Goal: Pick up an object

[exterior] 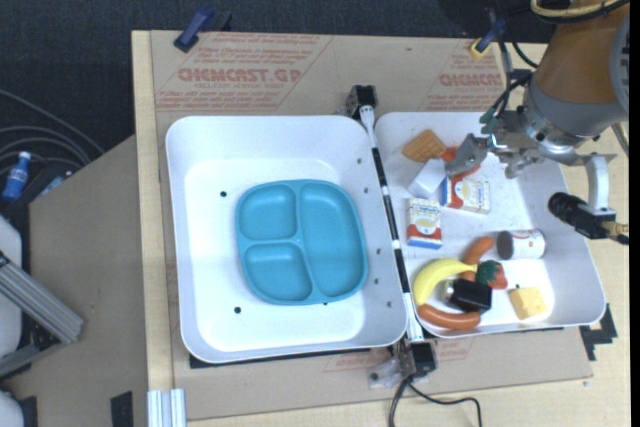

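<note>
Hovering claw [478, 153]: above right bin [575, 305]; finger state cannot tell.
Small carton [424, 223]: light, stiff; grip flat sides.

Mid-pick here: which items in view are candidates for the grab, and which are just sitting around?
In play: gripper; right bin contents: cracker, small carton, banana, hot dog, cheese cube.

Lying about: blue divided plate in left bin; blue clip.

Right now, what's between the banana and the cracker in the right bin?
In the camera view, a small carton lies between the banana and the cracker, on the bin floor.
</note>
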`<state>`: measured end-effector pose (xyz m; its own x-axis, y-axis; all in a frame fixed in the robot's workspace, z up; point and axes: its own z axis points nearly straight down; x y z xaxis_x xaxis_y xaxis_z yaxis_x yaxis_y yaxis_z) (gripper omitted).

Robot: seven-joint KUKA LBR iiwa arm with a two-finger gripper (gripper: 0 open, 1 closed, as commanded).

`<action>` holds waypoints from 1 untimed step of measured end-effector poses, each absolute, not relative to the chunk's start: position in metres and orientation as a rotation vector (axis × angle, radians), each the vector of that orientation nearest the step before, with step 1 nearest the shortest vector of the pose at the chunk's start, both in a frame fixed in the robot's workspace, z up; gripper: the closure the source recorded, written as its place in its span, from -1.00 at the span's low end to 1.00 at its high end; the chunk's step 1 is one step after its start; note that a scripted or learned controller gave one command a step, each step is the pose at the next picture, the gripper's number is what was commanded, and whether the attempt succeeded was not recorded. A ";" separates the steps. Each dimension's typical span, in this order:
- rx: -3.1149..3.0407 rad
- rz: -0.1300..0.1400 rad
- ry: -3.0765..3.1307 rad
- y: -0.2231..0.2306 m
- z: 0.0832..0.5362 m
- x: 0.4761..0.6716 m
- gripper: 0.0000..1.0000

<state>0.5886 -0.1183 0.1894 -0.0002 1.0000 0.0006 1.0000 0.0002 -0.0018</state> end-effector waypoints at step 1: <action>-2.229 -0.014 -2.228 -0.117 0.104 0.625 -1.00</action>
